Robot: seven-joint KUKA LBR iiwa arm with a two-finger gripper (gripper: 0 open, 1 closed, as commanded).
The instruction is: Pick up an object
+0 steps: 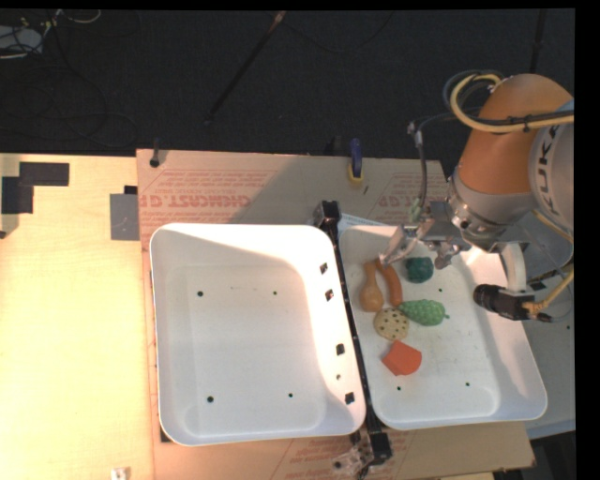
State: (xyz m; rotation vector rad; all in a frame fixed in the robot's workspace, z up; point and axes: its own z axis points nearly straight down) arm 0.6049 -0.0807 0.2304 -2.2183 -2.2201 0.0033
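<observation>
Partly blurred, the tool (405, 246) hangs above the right bin (506, 394); whether it grips anything, I cannot tell.

1. A robotics lab bench, seen from a fixed overhead camera: a grey KUKA arm (525, 141) with an orange band reaches in at the upper right of the frame.
2. Two shallow white bins (244, 281) sit side by side on a printed cardboard sheet (216, 192) at centre.
3. Loose cables (56, 28) trail across the dark floor along the top; a pale wooden benchtop (66, 328) fills the left.
</observation>
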